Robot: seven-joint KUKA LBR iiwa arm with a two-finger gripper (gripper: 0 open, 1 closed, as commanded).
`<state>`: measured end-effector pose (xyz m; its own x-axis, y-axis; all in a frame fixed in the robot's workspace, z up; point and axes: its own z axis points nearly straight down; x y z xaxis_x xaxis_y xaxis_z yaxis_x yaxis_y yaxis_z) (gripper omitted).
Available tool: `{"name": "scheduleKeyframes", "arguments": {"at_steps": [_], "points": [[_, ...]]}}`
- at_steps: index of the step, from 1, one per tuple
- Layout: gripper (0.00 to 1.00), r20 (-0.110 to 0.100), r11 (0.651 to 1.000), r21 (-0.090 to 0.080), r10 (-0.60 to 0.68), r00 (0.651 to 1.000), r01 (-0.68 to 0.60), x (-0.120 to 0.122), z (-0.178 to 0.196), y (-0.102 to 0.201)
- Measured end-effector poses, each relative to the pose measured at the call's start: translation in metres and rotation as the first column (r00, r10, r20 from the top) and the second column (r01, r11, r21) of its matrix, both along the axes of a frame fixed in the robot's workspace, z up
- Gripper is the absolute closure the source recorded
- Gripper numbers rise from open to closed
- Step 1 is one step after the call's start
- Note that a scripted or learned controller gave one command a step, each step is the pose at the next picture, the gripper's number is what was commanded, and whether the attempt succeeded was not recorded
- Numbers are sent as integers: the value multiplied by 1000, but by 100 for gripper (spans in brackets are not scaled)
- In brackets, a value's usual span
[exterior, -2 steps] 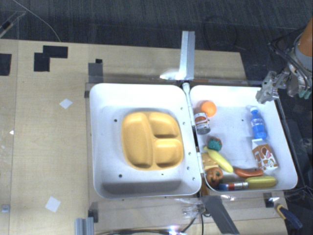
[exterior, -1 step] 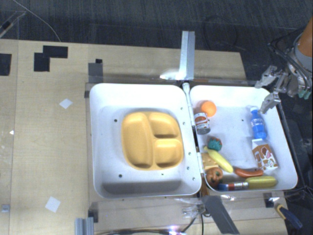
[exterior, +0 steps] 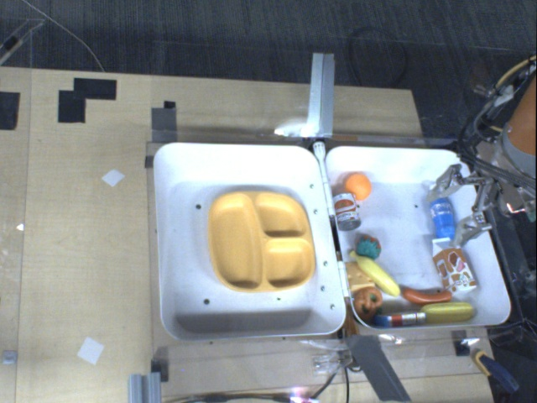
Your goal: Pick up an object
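Two bins [exterior: 168, 250], one tray [exterior: 260, 240]

The arm [exterior: 522, 128] is grey with an orange band, black cables looping round it, ending in a gripper [exterior: 464, 204] of thin silvery metal fingers.

A small clear plastic bottle with a blue label [exterior: 442, 222] lies on its side in the right white bin, toward three o'clock of the bin's floor. Its long axis runs roughly twelve to six, the capped end toward twelve, just above a brown-and-white carton.
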<state>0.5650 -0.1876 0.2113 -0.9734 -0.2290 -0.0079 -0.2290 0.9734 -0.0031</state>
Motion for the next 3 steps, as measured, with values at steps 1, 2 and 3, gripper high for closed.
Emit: {"name": "scheduleKeyframes", "arguments": {"at_steps": [1, 2, 3], "points": [[100, 12, 1000, -2, 3, 1000, -3, 3, 14, 1], [100, 9, 997, -4, 76, 997, -76, 27, -120, -19], [100, 16, 999, -1, -38, 999, 38, 31, 10, 28]]}}
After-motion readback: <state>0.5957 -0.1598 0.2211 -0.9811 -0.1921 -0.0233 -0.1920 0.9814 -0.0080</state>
